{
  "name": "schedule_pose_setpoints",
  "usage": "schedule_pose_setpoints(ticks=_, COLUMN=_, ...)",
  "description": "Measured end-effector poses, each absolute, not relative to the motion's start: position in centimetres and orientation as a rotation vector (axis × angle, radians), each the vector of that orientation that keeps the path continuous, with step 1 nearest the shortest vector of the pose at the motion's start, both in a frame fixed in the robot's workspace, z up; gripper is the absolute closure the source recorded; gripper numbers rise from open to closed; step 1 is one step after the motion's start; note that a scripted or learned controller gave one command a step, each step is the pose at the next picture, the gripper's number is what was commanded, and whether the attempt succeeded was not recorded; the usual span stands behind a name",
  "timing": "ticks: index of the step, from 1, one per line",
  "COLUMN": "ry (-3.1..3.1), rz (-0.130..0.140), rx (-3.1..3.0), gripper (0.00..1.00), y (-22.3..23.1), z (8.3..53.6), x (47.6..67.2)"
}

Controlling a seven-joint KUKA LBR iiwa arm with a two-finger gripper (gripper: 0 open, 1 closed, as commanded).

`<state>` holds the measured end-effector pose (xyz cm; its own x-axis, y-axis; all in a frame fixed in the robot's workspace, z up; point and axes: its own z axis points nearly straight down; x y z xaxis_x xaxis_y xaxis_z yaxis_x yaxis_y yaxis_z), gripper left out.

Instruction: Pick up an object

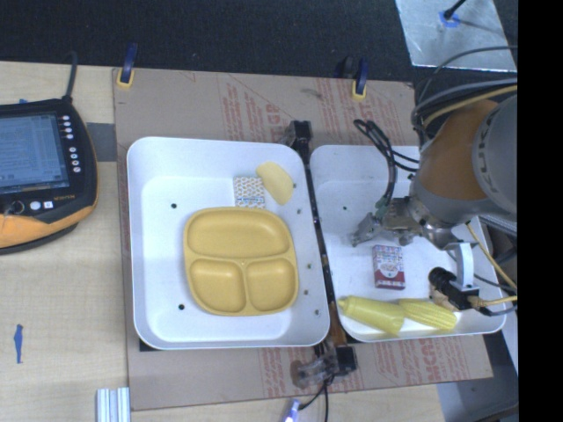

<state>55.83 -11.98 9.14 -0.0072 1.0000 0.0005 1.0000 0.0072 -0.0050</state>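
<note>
We see the gripper (376,227) poised at right of centre, above the small red box (388,266) in the right bin (339,236); its grip state we cannot tell. The box's long axis runs top to bottom of frame, so we advise closing across its short sides.

Plate (240,260) in left bin (141,236); corn (398,313) in right bin (339,170).

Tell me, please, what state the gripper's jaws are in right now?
Gripper: jaws spread open above the right bin, holding nothing; the small red box lies just below it.
</note>
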Motion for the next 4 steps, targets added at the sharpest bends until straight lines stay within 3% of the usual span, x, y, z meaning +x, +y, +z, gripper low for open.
schedule_pose_setpoints(ticks=2, ry=-2.225, rz=0.005, rx=-2.212, gripper=0.0, y=-13.9, z=9.2, x=49.9)
schedule_pose_setpoints(ticks=3, ry=-2.23, rz=0.009, rx=-2.206, gripper=1.0, y=-14.0, z=10.1, x=49.9)
schedule_pose_setpoints(ticks=4, ry=-2.226, rz=-0.001, rx=-2.215, gripper=1.0, y=-7.9, z=19.3, x=57.8)
